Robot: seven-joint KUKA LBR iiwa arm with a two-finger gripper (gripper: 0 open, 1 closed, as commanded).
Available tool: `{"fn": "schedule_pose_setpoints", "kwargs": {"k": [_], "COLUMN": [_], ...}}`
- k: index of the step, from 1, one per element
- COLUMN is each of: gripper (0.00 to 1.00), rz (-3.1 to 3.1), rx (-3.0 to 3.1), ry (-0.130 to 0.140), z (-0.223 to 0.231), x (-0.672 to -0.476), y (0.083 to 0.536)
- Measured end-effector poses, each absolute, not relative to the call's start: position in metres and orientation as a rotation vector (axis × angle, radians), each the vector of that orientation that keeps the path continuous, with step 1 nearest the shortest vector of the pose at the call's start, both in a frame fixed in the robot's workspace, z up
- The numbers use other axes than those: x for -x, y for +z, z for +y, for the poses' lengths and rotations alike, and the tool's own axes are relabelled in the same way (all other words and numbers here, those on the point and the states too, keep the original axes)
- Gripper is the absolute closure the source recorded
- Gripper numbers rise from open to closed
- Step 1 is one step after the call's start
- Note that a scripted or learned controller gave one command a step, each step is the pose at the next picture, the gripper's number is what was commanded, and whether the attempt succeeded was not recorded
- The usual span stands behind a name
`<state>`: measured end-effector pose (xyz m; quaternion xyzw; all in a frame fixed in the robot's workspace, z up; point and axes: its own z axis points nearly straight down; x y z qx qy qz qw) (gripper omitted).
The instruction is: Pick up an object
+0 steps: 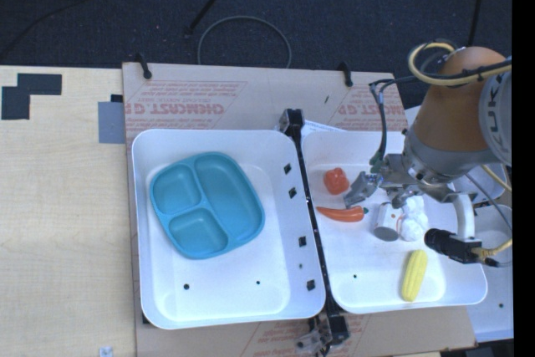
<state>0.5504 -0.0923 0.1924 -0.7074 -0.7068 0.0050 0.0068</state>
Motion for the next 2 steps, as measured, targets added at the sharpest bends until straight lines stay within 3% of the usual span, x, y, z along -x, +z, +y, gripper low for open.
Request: {"fn": "schedule_pose_setpoints", "kwargs": {"k": [1, 2], "gripper": [0.0, 0.0], "rz": [-2.219, -2.215], "rx": [2.218, 2.216], "ry": [0.004, 0.009], "z": [-0.093, -0.097], "x": [-0.553, -0.543], "y": [0.199, 0.142]}}
